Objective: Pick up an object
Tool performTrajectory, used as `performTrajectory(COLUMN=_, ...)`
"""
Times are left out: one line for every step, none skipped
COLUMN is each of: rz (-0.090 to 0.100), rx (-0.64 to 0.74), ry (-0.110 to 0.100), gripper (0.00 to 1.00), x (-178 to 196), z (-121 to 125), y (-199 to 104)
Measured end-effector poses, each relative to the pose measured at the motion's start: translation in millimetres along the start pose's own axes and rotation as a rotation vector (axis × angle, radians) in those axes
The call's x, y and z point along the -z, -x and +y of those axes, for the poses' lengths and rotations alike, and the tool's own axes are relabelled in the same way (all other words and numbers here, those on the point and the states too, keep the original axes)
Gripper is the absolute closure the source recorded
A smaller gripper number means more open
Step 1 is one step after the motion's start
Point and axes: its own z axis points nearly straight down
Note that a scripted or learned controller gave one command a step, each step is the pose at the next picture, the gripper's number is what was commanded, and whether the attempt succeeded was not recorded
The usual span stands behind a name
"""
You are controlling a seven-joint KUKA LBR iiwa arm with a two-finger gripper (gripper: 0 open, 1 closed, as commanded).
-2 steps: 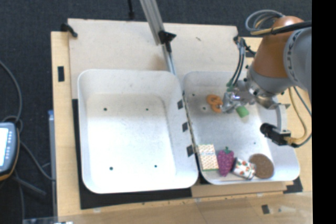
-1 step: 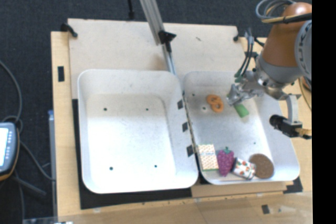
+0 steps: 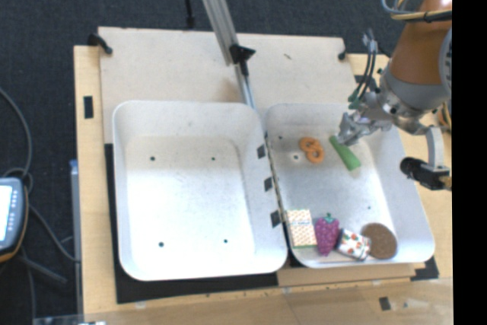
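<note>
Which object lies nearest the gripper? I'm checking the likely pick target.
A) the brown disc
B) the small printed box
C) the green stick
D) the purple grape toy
C: the gripper sits over the right bin just above the upper end of the green stick, with the orange pretzel-like piece to its left; the other things lie along the bin's near edge.

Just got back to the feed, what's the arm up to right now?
The arm's claw is down in the right bin, at the upper end of a green stick, beside an orange pretzel. Nothing looks lifted. A yellow box, purple fruit, patterned item and brown disc lie along the near edge.
</note>
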Motion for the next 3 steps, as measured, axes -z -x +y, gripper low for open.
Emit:
performTrajectory(rz=0.002, rx=0.004, ry=-0.004, gripper=1.0, x=-0.3, z=-5.7, y=-62.2)
performTrajectory(rz=0.003, rx=0.006, ry=-0.005, gripper=1.0, x=3.8, z=-8.0, y=-124.7)
performTrajectory(rz=0.002, rx=0.003, ry=-0.006, gripper=1.0, x=-4.5, z=-18.3, y=-172.3)
